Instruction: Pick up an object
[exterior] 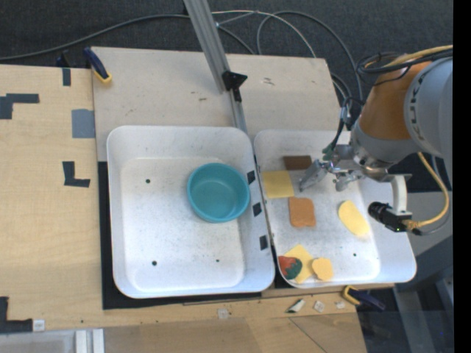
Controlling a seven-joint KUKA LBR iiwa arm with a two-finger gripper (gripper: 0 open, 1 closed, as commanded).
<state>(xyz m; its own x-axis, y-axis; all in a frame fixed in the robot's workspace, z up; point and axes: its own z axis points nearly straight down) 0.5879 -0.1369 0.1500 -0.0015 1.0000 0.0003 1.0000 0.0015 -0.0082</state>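
My pincer (326, 176) hangs with fingers spread wide and nothing between them, over the right bin (390, 259). Just beside its tips lie a yellow sponge (278, 184), a brown block (297, 162) and an orange-brown slab (302, 212). The left bin (132, 197) holds a teal bowl (218, 191). Two small items at the near rim are too blurred to name.

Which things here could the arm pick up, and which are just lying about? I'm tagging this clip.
Candidates, right bin:
brown block
yellow square
orange-brown block
yellow oval piece
small yellow round piece
red, green and yellow toy
gripper above them

Lying about:
teal bowl in left bin
clamps at bench edges
cables
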